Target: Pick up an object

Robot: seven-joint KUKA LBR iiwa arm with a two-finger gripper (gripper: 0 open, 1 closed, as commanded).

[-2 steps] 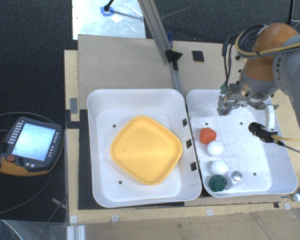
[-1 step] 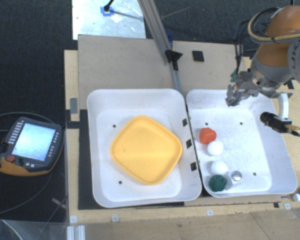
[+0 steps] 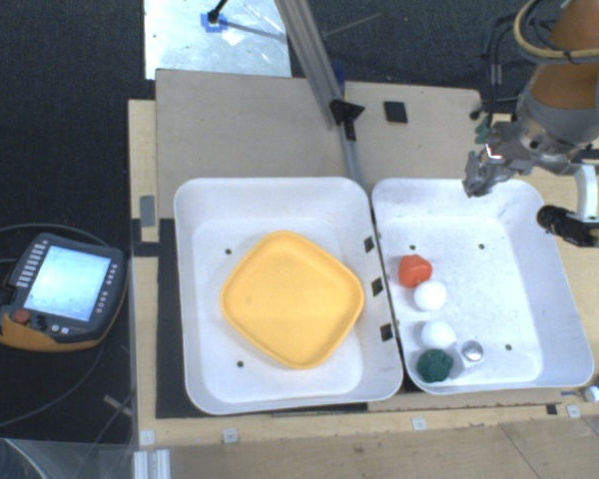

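Note:
The right bin [image 3: 519, 257] holds a red-orange ball [image 3: 414, 269], a white ball [image 3: 430, 296], a second white ball [image 3: 438, 332], a dark green ball [image 3: 436, 364] and a small silver piece [image 3: 471, 350], all along its left and front side. My gripper [image 3: 477, 183] hangs above the bin's back rim, well away from these things. Nothing shows under its tip.
A yellow square plate [image 3: 293, 298] lies upside down in the left bin [image 3: 205, 267]. A slanted metal pole [image 3: 314, 43] crosses the board behind the bins. A teach pendant [image 3: 57, 289] lies on the floor at the left.

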